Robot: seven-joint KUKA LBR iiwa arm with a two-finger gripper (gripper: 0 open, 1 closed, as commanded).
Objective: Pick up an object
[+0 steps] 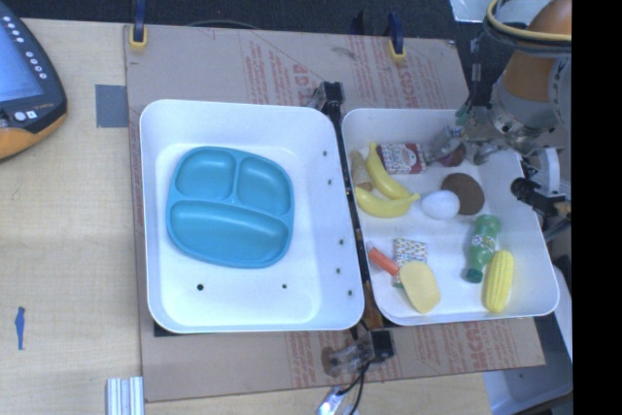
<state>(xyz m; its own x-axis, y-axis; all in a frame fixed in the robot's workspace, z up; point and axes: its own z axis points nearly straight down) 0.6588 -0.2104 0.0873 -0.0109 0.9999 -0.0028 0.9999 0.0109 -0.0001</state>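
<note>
**Arm hanging over the far edge of the right bin**

The grey arm is reaching in from the right, its orange band showing at the top corner, and the gripper is hovering low over the far part of the right bin. From where I am standing I cannot tell whether anything is sitting between its ends; nothing is clearly caught there.

The pickable things are all lying in that right bin. Two yellow bananas are curving together by the bin's left wall. A small red-and-white packet is lying just beyond them, close to the gripper. A white egg is resting beside the bananas, touching or nearly touching a brown round thing on its right. Nearer the front, a green bottle is lying beside a yellow corn cob. A pale yellow slice-shaped piece is sitting near the front wall, with a small patterned packet just behind it and an orange carrot to its left.

The left bin is holding a blue divided plate, lying flat. A dark-screened device with an orange underside is sitting on the bench at the far left.
</note>
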